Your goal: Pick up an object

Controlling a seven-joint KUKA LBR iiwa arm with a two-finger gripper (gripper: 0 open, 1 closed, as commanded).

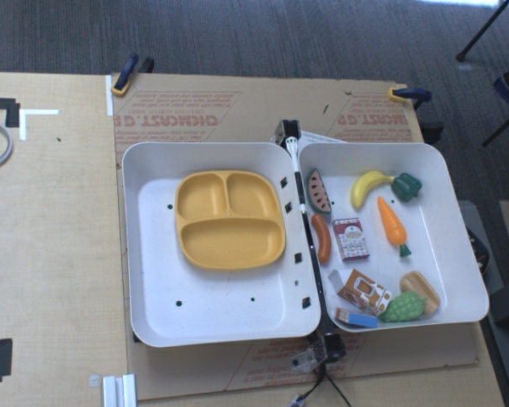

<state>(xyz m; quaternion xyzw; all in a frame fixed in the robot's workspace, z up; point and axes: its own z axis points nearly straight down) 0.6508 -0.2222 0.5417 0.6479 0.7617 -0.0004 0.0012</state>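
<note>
Plainly, the pickable things all lay in the right bin (455, 227), on the side from which the arm would reach in, so whatever it chose would be a short reach compared with the left bin (153, 312). That left bin carried a yellow divided plate (230, 219), lying flat toward its far half.

In the right bin, a banana (369, 186) curved near the far wall with a dark green pepper (406, 186) just beside it. A carrot (392, 223) lay below them, its long axis running from far to near and slightly rightward. A small red-and-white carton (350, 238) sat in the middle. Along the shared wall lay a watermelon slice (317, 192) and a sausage (322, 237), both lengthwise to that wall. In the near corner crowded a printed snack box (362, 291), a blue piece (357, 318), a green leafy vegetable (405, 307) and a bread roll (421, 288), touching or nearly so.

As for the gripper, I could not tell its state.

By my judgement the carrot or the carton was the easiest target, each standing apart from its neighbours; a grip across the carrot's short axis would suit. Both bins rested on cardboard (178, 113) over the worktop (51, 227).
</note>
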